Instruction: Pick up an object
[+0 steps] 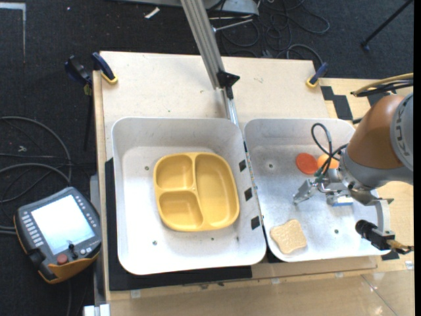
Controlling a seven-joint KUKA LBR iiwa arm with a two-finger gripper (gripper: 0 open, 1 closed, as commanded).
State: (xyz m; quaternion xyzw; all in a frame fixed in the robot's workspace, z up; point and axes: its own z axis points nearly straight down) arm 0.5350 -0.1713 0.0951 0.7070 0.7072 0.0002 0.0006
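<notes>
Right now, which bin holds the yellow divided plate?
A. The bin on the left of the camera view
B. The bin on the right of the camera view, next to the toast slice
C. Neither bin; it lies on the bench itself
A: the yellow divided plate lies inside the left bin, while the toast slice lies in the right bin.

Bright, even light falls from above, washing the 2 white bins (131, 176) nearly flat and giving soft glare on their rims. Shadows are short and faint, pooling under the arm (381, 143). The dark floor (39, 97) swallows detail. Focus is moderately sharp, with slight softness and compression grain.
</notes>
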